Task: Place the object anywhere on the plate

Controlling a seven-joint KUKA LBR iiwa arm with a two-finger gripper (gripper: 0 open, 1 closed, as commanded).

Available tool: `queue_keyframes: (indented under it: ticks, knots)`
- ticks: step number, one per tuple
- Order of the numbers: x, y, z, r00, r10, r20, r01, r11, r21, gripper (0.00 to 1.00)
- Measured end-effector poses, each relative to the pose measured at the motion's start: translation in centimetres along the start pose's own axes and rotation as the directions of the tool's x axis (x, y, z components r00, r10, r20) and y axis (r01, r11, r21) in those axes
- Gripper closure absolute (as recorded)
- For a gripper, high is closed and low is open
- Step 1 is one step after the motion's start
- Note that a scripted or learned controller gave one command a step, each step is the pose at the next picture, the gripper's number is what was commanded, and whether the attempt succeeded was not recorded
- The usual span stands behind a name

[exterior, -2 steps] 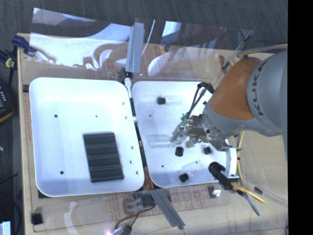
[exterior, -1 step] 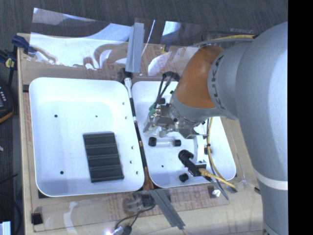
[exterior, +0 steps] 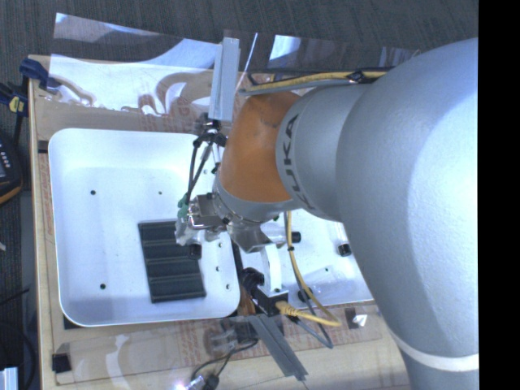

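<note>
Object [exterior: 171,261] beside tool [exterior: 193,232], left bin [exterior: 73,218].

White bins [exterior: 65,218] on wooden bench [exterior: 122,116]

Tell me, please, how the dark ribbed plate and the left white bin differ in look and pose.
The plate is dark and ribbed; the left bin is white and smooth. The plate is flat and smaller, lying inside; the bin has raised walls and holds it. Both are roughly rectangular.

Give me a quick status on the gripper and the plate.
Gripper low at dark ribbed plate's right edge, left bin. Finger state unclear. No object seen between fingers. Arm covers right bin.
</note>
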State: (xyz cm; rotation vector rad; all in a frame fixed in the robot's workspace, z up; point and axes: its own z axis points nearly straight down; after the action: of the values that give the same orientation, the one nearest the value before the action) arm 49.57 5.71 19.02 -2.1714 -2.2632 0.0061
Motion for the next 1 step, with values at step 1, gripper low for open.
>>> queue_keyframes:
  ticks: [1]
  knots:
    - [9.15,0.17,6.99,0.997,0.073,0.003,-0.073,0.997,0.003,1.0]
